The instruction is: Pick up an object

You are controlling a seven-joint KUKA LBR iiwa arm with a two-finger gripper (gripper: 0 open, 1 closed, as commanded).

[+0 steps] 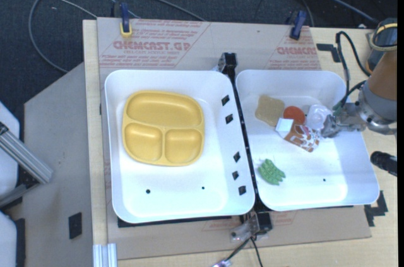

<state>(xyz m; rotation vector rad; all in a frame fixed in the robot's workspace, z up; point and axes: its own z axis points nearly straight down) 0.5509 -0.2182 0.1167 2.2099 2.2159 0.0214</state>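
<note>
The tool (pixel 328 125), its opening impossible to judge, sits low at centre-right of the frame against the clustered tan square pad (pixel 269 109), round red piece (pixel 293 113) and red-and-white packet (pixel 302 137), apparently placed for grasping one.

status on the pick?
Hand low in right bin, beside the clustered items; grasp unclear. Green item lies apart. Yellow tray in left bin.

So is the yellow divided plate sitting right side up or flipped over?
Right side up. The yellow plate in the left bin shows its three hollow compartments facing upward.
</note>
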